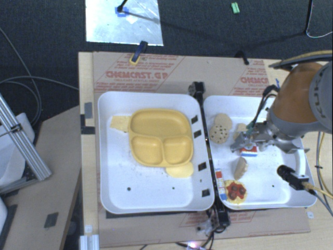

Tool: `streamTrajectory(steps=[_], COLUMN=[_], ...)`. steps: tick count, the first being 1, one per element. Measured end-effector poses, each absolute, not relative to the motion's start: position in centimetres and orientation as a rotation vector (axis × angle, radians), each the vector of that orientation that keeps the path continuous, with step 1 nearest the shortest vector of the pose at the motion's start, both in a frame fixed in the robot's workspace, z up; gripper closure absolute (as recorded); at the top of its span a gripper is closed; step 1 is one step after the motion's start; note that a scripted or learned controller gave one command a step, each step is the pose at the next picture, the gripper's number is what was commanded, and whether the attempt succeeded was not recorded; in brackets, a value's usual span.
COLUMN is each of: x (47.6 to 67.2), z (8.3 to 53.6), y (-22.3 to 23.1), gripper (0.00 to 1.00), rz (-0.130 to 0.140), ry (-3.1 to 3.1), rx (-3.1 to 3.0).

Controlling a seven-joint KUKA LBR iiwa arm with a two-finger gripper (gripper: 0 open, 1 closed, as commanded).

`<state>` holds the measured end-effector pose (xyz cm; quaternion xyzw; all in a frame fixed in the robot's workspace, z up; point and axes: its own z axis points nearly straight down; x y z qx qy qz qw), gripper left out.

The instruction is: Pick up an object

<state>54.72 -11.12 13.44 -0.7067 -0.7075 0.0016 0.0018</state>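
Gripper (243, 142): low in the right bin (270, 191); open or closed, I can't tell from here.
Nearest object: tan wedge (240, 167), just below the gripper, long axis near upright.
Others: perforated biscuit (220, 127) up-left; red-topped piece (235, 191) further down.

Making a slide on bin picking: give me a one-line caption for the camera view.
KUKA arm's end effector low in the right bin among small objects; yellow divided tray in the left bin.

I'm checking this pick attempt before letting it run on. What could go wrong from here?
The claw sits low among crowded items in the right bin: it could knock the tan perforated piece or the small beige chunk aside. It might also close on the red-and-blue item only partly, and slip.
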Motion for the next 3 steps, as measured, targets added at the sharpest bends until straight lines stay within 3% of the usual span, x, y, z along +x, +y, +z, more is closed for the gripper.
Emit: streamTrajectory(steps=[1, 2, 3], x=[55.7, 65.1, 64.8], z=[8.3, 8.6, 9.7], y=[-11.2, -8.6, -8.8], gripper=[0.0, 0.0, 1.0], rz=[0.001, -0.011, -0.005], ry=[-2.222, -2.237, -2.23], rx=[-2.223, -2.217, -2.216])
